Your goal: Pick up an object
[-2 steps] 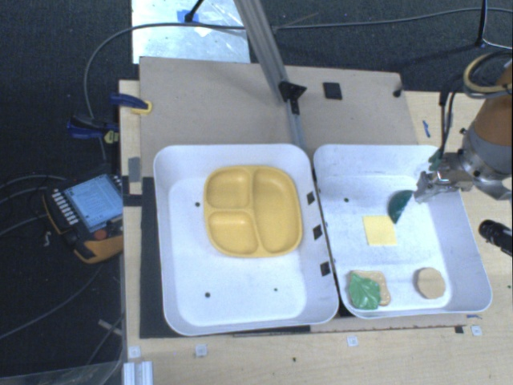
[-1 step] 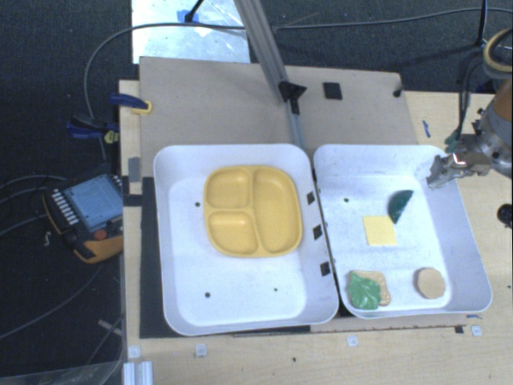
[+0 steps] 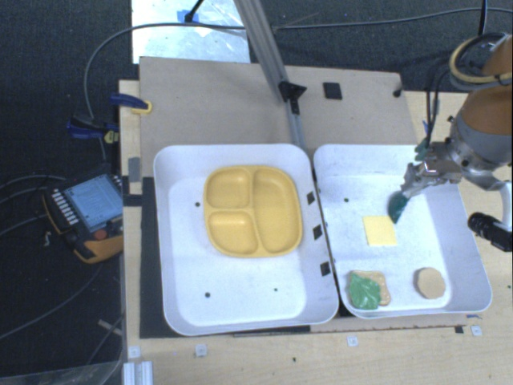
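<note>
My gripper [image 3: 407, 192] reaches in from the right over the upper part of the right bin [image 3: 469, 239]. A small dark teal object [image 3: 397, 208] sits between its fingertips and sticks out down and to the left; the gripper is shut on it. Just below lies a flat yellow square [image 3: 380, 231] on the bin floor. At the bin's front edge a green leafy piece lies on a tan slice [image 3: 367, 289]. To the right of that slice rests a round tan disc [image 3: 430, 282].
The left bin [image 3: 184, 287] holds a yellow divided plate [image 3: 252, 211]. A grey pole [image 3: 268, 46] slants down to the gap between the bins. Cables, clamps and a blue handheld device [image 3: 86, 207] lie off the bench at the left.
</note>
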Controlling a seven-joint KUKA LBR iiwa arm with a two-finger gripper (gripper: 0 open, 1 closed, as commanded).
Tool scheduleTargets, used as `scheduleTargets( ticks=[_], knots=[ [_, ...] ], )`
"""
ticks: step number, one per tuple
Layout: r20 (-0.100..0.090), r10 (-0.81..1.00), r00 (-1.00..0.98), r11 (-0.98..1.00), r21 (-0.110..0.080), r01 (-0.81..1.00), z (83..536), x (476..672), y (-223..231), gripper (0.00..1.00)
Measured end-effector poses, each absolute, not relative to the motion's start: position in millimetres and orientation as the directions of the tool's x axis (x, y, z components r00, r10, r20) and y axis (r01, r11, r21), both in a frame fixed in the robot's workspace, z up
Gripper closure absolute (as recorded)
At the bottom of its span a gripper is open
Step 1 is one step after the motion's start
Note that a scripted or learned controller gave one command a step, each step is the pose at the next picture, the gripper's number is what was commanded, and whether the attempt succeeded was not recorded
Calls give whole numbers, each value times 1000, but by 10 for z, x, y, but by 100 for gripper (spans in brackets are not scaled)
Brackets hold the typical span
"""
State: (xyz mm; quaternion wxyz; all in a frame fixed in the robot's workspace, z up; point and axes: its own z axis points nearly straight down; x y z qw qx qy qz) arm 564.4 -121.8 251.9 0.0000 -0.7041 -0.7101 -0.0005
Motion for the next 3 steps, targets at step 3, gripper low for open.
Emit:
scheduleTargets(
  ticks=[3],
  knots=[
    [2,1000,-11,11,-1,1000,2284,5705,368,100]
  ],
)
